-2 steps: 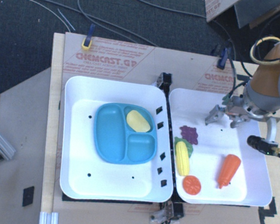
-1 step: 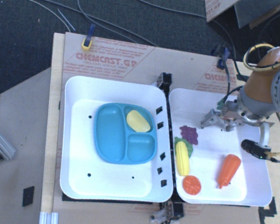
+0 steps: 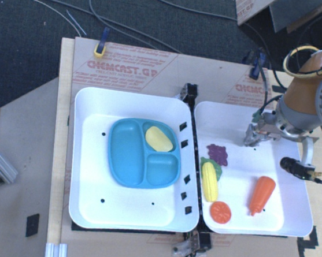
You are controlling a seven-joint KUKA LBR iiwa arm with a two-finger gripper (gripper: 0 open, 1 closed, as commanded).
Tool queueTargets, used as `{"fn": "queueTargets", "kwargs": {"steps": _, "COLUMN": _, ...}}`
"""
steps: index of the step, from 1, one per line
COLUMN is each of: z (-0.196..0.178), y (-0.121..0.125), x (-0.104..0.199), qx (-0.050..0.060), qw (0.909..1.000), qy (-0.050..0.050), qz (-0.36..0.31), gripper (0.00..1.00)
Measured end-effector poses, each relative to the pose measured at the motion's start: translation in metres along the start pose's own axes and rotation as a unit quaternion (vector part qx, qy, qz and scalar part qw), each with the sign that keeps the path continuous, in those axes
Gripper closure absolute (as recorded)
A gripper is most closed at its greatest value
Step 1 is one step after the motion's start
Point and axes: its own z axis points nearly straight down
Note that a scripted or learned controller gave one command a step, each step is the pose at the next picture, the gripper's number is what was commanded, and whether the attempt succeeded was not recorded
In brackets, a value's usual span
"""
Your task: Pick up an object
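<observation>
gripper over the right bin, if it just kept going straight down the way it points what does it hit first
Most likely the bare white floor of the right bin. The gripper points down over its upper part; the purple grapes lie below-left, seemingly off its line, though depth is hard to judge.

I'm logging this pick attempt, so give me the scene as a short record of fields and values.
left bin: blue divided plate with a yellow piece in its upper right compartment
right bin: purple grapes, corn cob, tomato, carrot
gripper: over the right bin's upper part, above the grapes
held: nothing seen in the gripper
</observation>
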Motion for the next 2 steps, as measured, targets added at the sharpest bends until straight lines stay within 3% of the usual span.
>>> {"fn": "queueTargets", "kwargs": {"steps": 2, "z": -0.11, "y": 0.005, "x": -0.003, "qx": -0.003, "qw": 1.0, "qy": -0.001, "qz": 0.001, "gripper": 1.0}}
